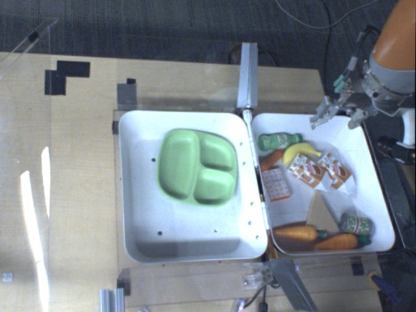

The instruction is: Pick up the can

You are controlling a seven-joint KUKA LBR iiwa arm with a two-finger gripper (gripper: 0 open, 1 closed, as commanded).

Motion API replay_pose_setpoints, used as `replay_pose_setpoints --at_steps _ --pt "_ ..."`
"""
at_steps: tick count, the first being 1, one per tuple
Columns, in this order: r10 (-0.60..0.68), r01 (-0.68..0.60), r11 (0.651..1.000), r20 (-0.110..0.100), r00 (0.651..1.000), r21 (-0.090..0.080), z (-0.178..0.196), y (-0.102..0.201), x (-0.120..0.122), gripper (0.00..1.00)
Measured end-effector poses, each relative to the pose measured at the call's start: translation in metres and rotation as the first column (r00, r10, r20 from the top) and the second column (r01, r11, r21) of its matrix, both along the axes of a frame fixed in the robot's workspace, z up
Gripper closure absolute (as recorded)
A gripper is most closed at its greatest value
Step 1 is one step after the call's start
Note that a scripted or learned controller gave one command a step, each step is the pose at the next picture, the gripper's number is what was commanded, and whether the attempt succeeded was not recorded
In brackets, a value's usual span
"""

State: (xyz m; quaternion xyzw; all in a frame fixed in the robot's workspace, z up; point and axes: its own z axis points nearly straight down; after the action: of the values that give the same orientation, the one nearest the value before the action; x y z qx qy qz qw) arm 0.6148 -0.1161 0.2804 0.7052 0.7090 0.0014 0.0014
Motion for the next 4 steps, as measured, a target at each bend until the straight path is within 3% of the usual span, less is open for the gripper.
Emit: replay_pose_setpoints --at_steps 1,2,3,4 --pt "0.042 -0.042 0.999 0.000 0.999 0.000 -0.108 0.026 0.028 0.00" --pt "0.018 -0.018 1.000 0.020 1.000 -0.002 -0.171 -0.020 -0.023 0.00" --pt "0.008 -0.008 1.000 0.004 1.000 -0.002 -0.166 -0.070 0.045 0.00" --pt "-0.048 0.048 0.999 0.037 0.998 -0.004 -0.177 -0.089 -0.007 0.00"
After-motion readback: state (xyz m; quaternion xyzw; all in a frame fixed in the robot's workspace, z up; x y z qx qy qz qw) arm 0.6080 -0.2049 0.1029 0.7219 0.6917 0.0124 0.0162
